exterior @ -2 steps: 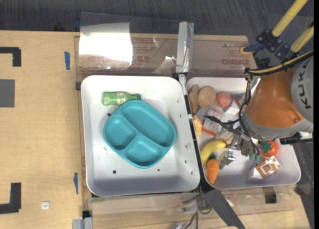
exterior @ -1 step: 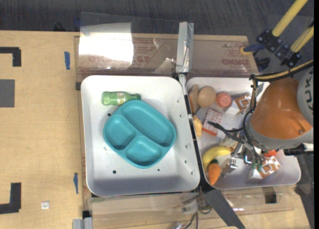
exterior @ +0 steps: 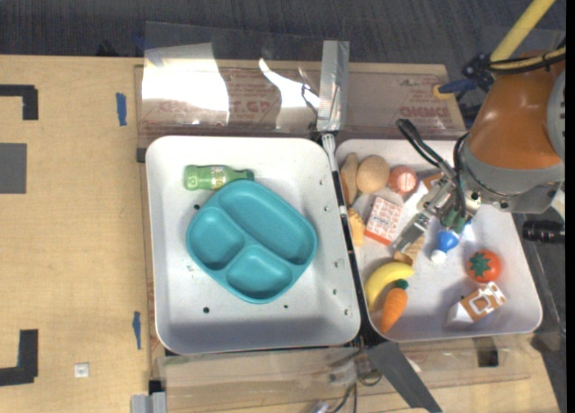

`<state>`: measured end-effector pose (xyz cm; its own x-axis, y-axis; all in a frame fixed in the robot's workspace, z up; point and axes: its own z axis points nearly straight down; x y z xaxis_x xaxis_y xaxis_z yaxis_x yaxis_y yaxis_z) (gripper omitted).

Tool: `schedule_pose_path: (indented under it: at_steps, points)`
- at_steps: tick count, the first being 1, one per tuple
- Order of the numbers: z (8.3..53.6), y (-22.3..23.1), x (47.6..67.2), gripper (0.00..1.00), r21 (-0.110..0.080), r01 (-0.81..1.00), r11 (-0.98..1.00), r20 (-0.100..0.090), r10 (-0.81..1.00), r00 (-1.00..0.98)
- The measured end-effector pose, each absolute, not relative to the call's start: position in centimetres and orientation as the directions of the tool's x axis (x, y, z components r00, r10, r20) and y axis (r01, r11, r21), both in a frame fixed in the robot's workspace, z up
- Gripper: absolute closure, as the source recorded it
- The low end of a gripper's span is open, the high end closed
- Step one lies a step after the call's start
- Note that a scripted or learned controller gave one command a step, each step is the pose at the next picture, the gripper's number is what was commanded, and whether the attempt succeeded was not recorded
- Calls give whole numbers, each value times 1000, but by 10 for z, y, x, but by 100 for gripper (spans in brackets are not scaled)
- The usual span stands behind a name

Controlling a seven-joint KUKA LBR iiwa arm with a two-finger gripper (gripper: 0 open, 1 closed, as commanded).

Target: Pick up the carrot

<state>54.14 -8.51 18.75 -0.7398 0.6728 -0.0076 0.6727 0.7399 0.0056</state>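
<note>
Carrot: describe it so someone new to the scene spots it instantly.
Look in the right-hand white bin, along its near edge at the left. The carrot lies there, touching the banana just above it. It is the only orange tapered piece with a green top; the tomato is round and red-orange.

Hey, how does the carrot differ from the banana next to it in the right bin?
The carrot is orange with a green top; the banana is plain yellow. The carrot is straight and tapers to a point toward the bin's near edge, while the banana is curved. The carrot lies nearer the front of the right bin, the banana just behind it. Both are toy foods lying flat, touching or almost touching.
</note>
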Motion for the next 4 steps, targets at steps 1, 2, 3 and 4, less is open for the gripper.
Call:
schedule_pose_path:
  at_steps: [1,2,3,4]
  points:
    - [112,-100,499,0,-2,722,692,1,722,-692]
    - [89,-99,483,0,8,761,648,-8,761,-648]
    - [101,-97,486,100,13,759,651,-12,759,-651]
    - [187,-4,493,100,9,675,738,-5,675,-738]
